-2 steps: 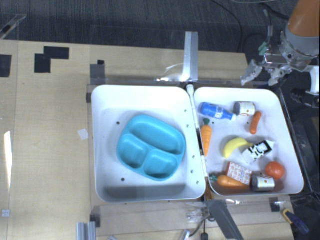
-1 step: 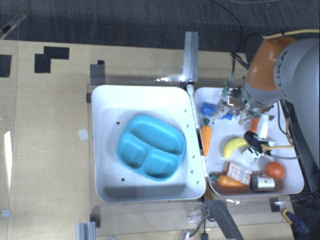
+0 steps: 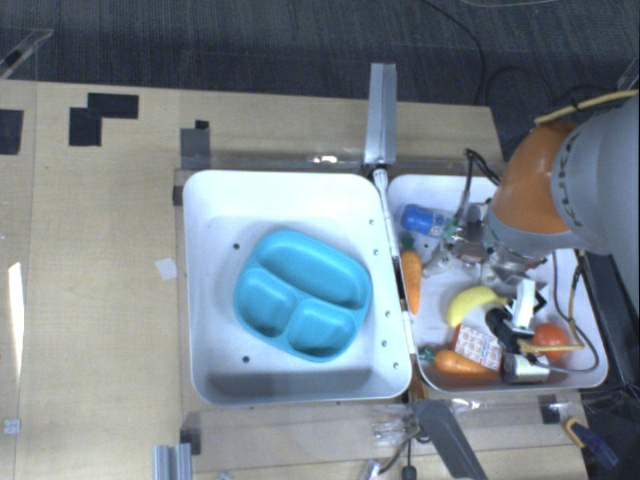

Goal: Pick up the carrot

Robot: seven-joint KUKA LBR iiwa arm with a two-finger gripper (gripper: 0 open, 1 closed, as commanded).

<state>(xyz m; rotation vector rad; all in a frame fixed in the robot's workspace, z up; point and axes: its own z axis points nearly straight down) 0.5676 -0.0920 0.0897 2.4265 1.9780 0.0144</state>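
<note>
While the gripper (image 3: pixel 497 265) hangs over the middle of the right bin (image 3: pixel 432 315), I cannot tell how wide it stands or whether it has hold of anything. The carrot (image 3: pixel 410 280) lies at the bin's 9 o'clock side, lengthwise against the wall, apart from the gripper. A banana (image 3: pixel 472 304) lies near the gripper at about 7 o'clock from it. A blue plate (image 3: pixel 300 293) sits in the left bin (image 3: pixel 215 298).
</note>
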